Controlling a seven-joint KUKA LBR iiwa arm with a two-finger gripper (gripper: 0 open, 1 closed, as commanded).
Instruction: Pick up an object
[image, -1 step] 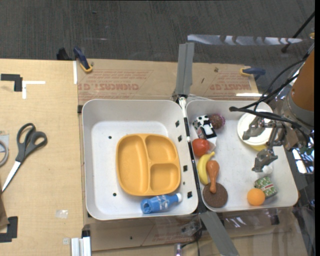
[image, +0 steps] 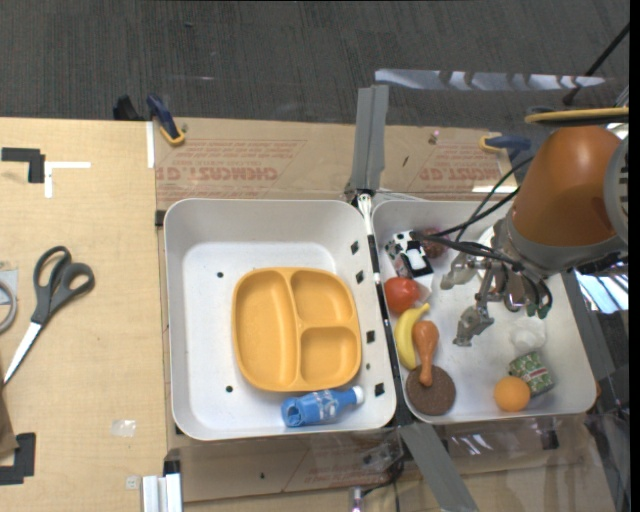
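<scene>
My gripper (image: 470, 300) hangs over the middle of the right bin (image: 575, 345), under the arm's orange band, open with nothing between its fingers. Left of it lie a red tomato (image: 401, 293), a yellow banana (image: 407, 337) and a brown drumstick-shaped toy (image: 427, 348) that rests on a dark brown round piece (image: 431, 394). A black-and-white item (image: 406, 253) sits at the bin's back left. To the gripper's right and front are a white lump (image: 527, 336), a small green can (image: 533, 372) and an orange ball (image: 512, 394).
The left bin (image: 190, 300) holds a yellow divided plate (image: 297, 329) and a blue bottle (image: 321, 405) lying at its front. Scissors (image: 48, 290) lie on the bench at far left. Cables hang from the arm's wrist over the right bin.
</scene>
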